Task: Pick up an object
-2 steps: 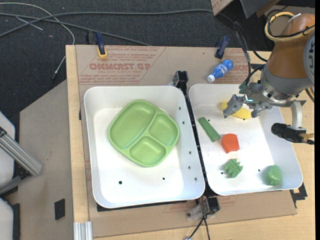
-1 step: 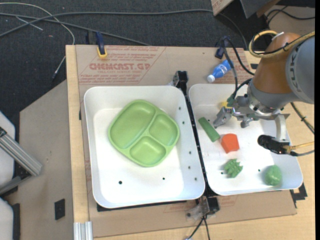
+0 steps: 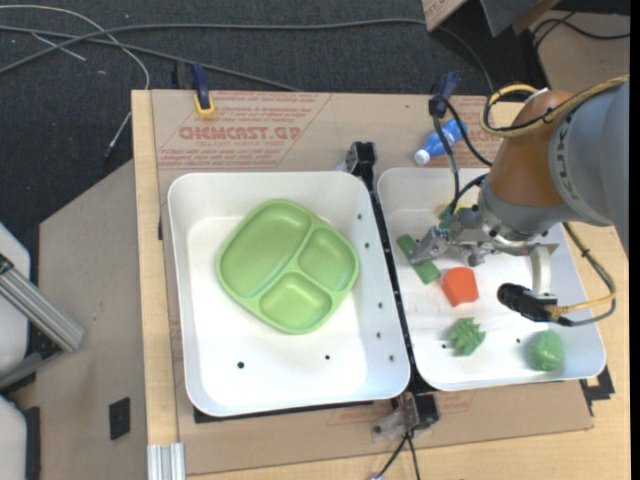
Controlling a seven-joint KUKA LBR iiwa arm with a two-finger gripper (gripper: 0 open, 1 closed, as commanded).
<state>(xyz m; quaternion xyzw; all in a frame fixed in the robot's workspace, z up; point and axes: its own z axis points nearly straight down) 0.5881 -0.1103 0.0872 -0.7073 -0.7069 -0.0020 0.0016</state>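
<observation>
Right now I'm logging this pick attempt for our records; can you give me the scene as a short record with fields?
left bin: green divided plate
right bin: orange block, green block, green leafy piece, green round piece
gripper: low over the right bin, just above the orange block in the picture
held object: cannot tell
</observation>
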